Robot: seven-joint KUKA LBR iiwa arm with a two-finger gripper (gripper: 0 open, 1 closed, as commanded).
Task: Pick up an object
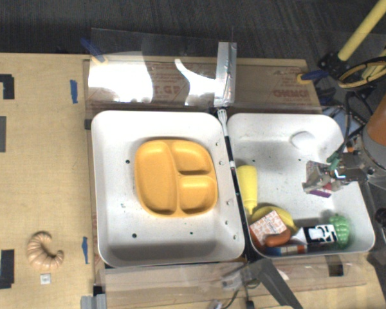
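My gripper (316, 177) hangs over the right side of the right bin (276, 131), above the bin floor, with the arm coming in from the right. A small purple item (323, 190) shows just under it; whether it is held is unclear. A yellow cylinder (248, 184) lies along the bin's left wall. At the front of the bin sit a yellow rounded piece (280, 215), a red-and-white box (265, 224), a red sausage shape (276, 239), a black-and-white pack (319, 234) and a green object (341, 230).
The left bin (109, 172) holds a yellow divided plate (177, 176). A white lump (302, 138) sits at the back of the right bin. A tan croissant-like toy (45, 250) lies on the bench at lower left. Cables and a yellow pole (367, 24) stand at upper right.
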